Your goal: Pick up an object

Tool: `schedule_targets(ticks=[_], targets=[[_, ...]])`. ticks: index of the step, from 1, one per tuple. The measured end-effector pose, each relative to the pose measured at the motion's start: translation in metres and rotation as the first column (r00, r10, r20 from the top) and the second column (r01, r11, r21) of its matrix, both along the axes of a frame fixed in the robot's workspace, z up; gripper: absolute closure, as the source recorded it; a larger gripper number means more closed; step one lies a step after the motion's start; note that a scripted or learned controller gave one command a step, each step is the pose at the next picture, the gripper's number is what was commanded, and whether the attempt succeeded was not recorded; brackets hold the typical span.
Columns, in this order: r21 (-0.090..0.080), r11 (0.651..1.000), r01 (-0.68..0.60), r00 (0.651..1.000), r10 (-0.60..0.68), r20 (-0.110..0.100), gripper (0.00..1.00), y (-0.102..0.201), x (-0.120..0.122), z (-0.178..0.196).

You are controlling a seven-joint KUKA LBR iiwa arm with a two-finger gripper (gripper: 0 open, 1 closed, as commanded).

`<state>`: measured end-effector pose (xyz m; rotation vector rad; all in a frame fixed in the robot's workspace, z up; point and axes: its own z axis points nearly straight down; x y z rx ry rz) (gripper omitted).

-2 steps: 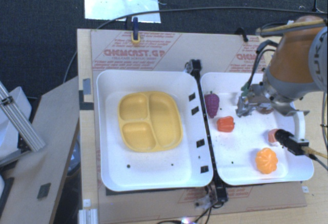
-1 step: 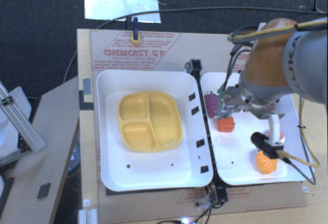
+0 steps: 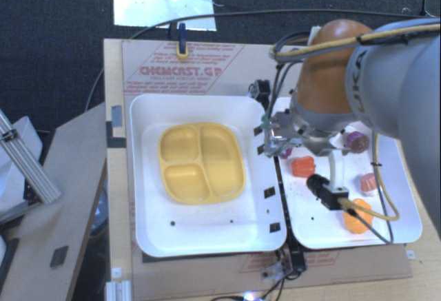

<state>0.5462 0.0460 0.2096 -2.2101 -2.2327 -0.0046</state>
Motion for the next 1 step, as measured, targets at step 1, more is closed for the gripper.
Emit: schedule_targets(ticks=[1], targets=[[0.000, 1.000, 0.001, 1.000, -0.001, -0.002, 1.00, 0.0452, -0.0108, 0.0008]])
